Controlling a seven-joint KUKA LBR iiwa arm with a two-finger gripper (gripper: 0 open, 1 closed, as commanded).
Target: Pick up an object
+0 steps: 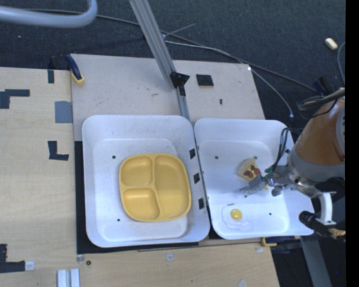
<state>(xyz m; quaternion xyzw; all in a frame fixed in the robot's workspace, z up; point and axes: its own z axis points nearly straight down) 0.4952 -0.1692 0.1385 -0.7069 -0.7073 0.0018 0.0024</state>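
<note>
We see the gripper [253,185] low in the right bin [224,134], fingers' state unclear, beside the pizza slice [249,169].

The scene was evenly and fairly brightly lit from overhead, with no harsh glare. The two shallow white plastic bins [140,130] looked slightly washed out, their rims nearly bleached. Soft, faint shadows lay beneath the yellow three-compartment plastic tray [155,188] toward six o'clock. The dark carpeted floor [252,28] at twelve o'clock was grainy. The curved grey tube [50,14] at eleven o'clock was blurred, and fine detail looked soft throughout.
</note>
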